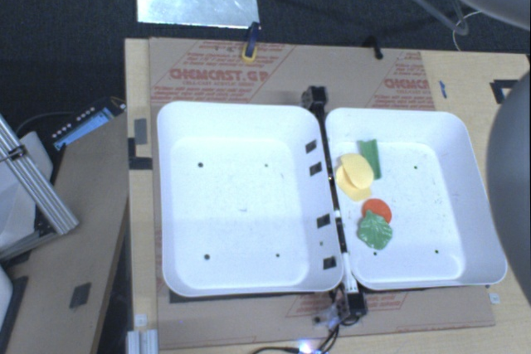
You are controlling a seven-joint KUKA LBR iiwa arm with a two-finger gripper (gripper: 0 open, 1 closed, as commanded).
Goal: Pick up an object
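Targets: yellow piece [355, 175], green strip [369, 157], red piece [377, 210], leafy green piece [375, 232] clustered at right bin [440, 261] left wall | Gripper state: cannot tell | Risk: crowding against wall may cause a missed or double pick.

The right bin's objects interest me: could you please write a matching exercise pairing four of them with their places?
Things:
1. green strip
2. yellow piece
3. orange-red piece
4. green leafy piece

Places in the right bin:
A. nearest the bin's front edge
B. farthest back
C. just in front of the green strip
D. between yellow and leafy pieces

Pairs: 1-B, 2-C, 3-D, 4-A
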